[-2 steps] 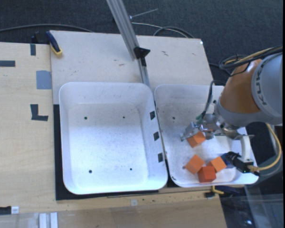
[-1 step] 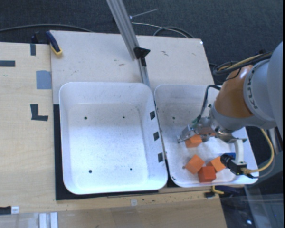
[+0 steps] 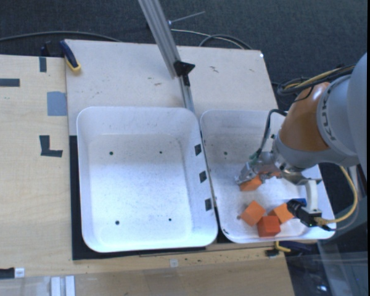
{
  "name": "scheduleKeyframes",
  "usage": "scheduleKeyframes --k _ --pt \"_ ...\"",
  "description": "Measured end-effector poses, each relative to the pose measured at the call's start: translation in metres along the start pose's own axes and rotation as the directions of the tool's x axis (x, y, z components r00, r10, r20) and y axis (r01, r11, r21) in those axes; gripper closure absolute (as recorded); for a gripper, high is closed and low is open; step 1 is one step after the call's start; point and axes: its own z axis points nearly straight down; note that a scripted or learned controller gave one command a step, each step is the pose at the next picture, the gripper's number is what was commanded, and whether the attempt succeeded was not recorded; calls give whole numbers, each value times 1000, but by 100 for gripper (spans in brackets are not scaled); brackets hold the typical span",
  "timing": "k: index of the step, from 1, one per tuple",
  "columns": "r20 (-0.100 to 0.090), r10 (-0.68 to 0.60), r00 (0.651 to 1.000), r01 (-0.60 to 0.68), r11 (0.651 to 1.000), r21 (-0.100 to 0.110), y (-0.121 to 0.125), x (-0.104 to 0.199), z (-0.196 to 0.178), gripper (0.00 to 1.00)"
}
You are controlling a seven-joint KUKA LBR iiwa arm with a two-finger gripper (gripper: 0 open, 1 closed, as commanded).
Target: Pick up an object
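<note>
The end effector (image 3: 250,176) is low in the right bin (image 3: 228,134), about midway between its far and near walls and toward the right side, with a small orange block (image 3: 253,183) right at its tip. The view is too coarse here to tell how far open it is, or whether the block is actually in its hold or just touching it from below. That block looks like the one being tried for. Three more lie nearer the near right corner: a larger orange block (image 3: 253,213), a red block (image 3: 269,226) touching it, and another orange block (image 3: 283,213) just beside that. The left bin (image 3: 135,165) holds nothing to go for. To do this well, I would centre the tool squarely over the small block, come straight down so it sits across the middle, not a corner, close firmly, then lift vertically and slowly. Keeping clear of the cluster nearby avoids nudging a neighbour and knocking the block out on the way up.
</note>
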Motion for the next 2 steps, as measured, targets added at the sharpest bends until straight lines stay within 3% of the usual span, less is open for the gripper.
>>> scheduleKeyframes --k 1,2 --pt "-1 -8 1000 8 1000 -10 10 87 -95 100" --pt "-1 -6 1000 6 1000 -2 28 146 -90 100"
